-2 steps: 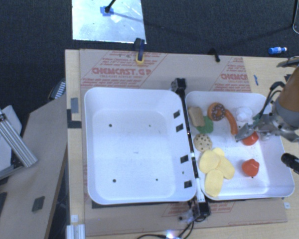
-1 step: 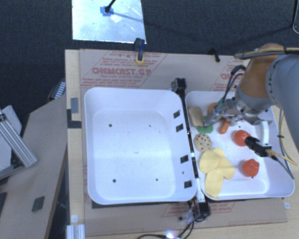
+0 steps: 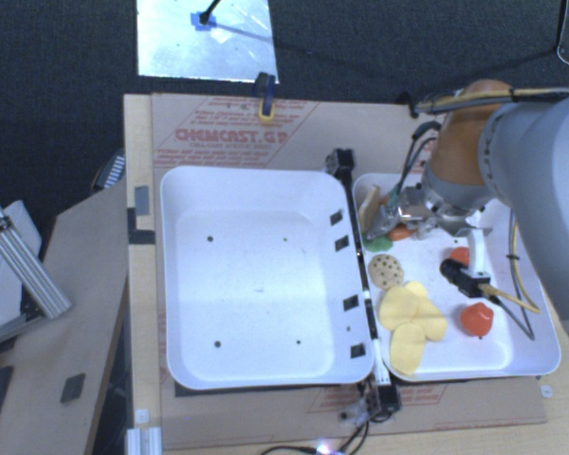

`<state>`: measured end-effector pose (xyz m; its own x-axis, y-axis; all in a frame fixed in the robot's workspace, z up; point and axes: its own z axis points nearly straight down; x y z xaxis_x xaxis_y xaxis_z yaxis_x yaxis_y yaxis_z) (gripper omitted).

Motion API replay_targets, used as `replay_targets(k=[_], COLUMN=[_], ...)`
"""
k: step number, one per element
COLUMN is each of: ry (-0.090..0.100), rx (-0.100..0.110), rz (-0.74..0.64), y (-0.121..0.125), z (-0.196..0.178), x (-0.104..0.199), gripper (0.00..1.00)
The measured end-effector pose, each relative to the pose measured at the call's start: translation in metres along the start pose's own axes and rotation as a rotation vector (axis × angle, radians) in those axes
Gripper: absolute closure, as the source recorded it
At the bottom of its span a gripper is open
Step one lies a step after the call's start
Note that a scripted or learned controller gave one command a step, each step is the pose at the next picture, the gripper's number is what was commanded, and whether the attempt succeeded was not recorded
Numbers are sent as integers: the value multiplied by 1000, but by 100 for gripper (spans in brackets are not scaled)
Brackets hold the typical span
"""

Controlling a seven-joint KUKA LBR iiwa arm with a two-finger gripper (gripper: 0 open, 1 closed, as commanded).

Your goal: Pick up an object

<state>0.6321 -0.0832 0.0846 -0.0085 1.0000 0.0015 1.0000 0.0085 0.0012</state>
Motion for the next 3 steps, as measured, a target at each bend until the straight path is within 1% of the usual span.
replay_targets(k=[1,2,3], ry=[-5,-6,-3], rx=[24,21,1], rz=[1,3,10], y=[32,32,9], z=[3,3,0], x=[-13,-13,-44], gripper=[0,0,0])
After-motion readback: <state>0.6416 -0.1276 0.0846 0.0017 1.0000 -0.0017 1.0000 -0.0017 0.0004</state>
